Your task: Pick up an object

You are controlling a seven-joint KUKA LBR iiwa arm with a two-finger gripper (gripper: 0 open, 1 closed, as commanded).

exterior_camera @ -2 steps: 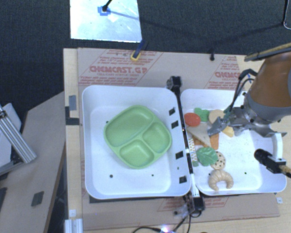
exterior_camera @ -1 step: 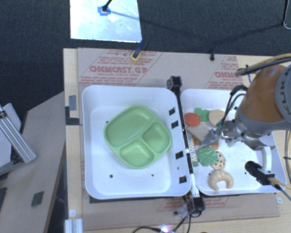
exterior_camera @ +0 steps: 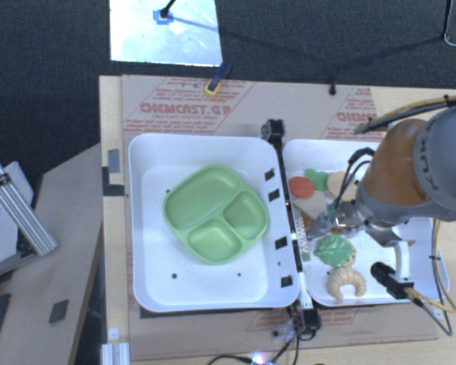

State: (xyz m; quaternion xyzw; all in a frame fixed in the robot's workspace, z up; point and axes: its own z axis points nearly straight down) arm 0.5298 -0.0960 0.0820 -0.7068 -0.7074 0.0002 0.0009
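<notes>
The camera view looks down on a surface [exterior_camera: 184, 106] covered with printed board, bearing two white bins side by side. The left bin [exterior_camera: 148, 204] holds a green divided plate [exterior_camera: 216, 215], lying flat near its middle and well apart from the arm's work.

The right bin [exterior_camera: 422, 238] holds the loose things the task can choose from. Near its far wall a red round piece [exterior_camera: 301, 188], a small green piece [exterior_camera: 317, 179] and a pale round piece [exterior_camera: 337, 182] lie close together. Nearer the front lie a green leaf-shaped piece [exterior_camera: 334, 250] and, just beside it towards the front wall, a tan croissant-shaped piece [exterior_camera: 347, 281].

The arm [exterior_camera: 410, 175] reaches in from the right and bends down over this bin, so the gripper [exterior_camera: 328, 226] sits low, just at the far edge of the leaf-shaped piece and close to the wall between the bins. That placement suggests the leaf-shaped piece is the target. Whether the gripper is open or closed, I cannot tell: its tip is small and blends with the clutter beneath. Nothing is seen lifted, so I judge that the pick is not yet done.
</notes>
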